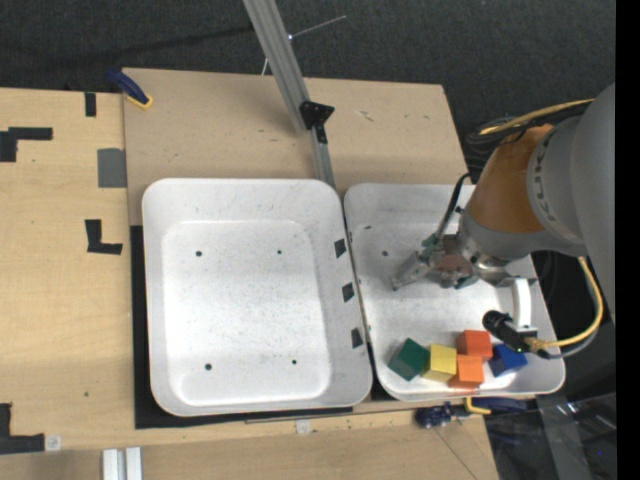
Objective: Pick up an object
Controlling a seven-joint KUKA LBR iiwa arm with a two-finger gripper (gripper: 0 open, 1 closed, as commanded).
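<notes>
- Currently the gripper (432, 264) hangs low over the right bin (385, 218), about mid-bin, with the arm (540, 183) coming in from the right side of the camera view.
- Jaws: the metal tips angle toward the left, one long grey tip reaching out over bare bin floor. Nothing sits between them. Whether they stand apart or together I cannot tell; the wrist hides the gap.
- Task's things: a cluster of small blocks in the near corner of the same bin, below and to the right of the jaws in the camera view, apart from them.
- Cluster order, going away from the jaws: green block (407, 359) nearest, then yellow block (441, 360), touching or almost; two orange blocks (474, 356) just beyond; blue block (508, 360) farthest, against the bin wall.
- Key relation: the row runs roughly along the bin's near wall, its long axis left to right in the camera view. Judgement: the jaws need to travel toward the near wall and slightly rightward; the green block's end of the row is the closest target, with open floor on its left side.
- Risk, as a judgement: blocks packed tight, so a tip may land on a neighbour.
- Left bin (240, 288) lies farther from the jaws, beyond the shared rim.
- Worktop (60, 168): black tape marks, no readable writing. No brands or labels legible on blocks or bins.
</notes>
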